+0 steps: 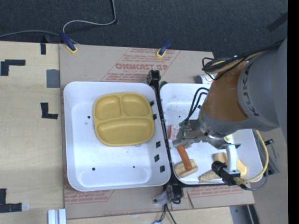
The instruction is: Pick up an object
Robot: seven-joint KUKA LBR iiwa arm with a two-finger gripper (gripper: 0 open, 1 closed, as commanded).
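The arm reached in over the right bin (174, 93), its orange band and grey wrist covering most of that bin's middle. The tool (187, 136) sat low at the bin's left side, close to the divider between the two bins; whether it was apart or together could not be told, as the wrist and cabling hid its working end.

Just below the tool, in the near left corner of the right bin, lay a toy hot dog (185, 163), an orange-red sausage on a tan bun, angled toward the tool. Its upper end came close under the tool, but contact could not be made out, and nothing showed it lifted. Further right, near the front wall, lay a pale cone-shaped piece (207, 175) and a tan and yellow piece (236, 164), partly behind a black fitting on the arm. These seemed to rest on the bin floor.

In the left bin (74, 125) a yellow divided tray (124, 118) lay flat, well apart from the arm.

As a judgement, the task stood at the approach or grasp stage: the arm was down among the things, with the hot dog the likeliest target, yet no pick was confirmed. Closing on a thing and raising it clear remained.
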